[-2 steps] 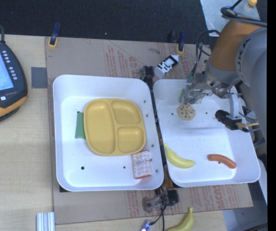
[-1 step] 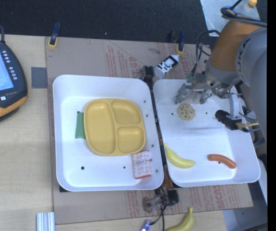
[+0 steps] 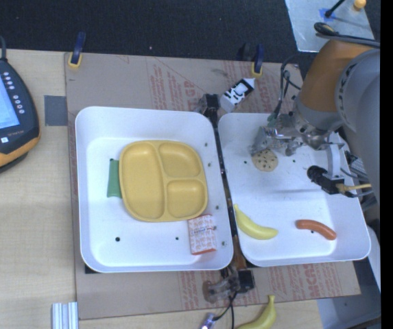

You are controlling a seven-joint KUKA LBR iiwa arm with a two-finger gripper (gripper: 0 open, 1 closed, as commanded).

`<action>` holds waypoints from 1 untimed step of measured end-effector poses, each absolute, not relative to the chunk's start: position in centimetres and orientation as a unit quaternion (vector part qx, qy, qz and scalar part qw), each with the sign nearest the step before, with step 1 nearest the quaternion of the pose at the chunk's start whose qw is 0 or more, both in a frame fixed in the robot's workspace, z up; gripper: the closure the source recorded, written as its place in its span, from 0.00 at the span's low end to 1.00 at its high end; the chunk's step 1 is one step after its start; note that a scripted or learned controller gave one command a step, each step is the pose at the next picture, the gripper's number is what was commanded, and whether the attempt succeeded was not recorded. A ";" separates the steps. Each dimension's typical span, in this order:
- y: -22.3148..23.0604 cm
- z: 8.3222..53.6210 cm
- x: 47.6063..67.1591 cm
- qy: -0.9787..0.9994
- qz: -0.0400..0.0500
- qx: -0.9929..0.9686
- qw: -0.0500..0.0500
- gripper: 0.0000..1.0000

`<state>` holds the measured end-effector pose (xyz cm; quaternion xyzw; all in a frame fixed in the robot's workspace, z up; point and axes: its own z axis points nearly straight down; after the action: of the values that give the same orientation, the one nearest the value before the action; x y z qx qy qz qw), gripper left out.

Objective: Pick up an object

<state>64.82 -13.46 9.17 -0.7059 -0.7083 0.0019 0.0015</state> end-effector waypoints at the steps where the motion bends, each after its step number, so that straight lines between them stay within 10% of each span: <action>1: -13.5 10.4 65.0 -0.709 0.001 -0.705 0.000 1.00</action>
<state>64.99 -13.53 10.45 -0.7054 -0.7089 0.0008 -0.0002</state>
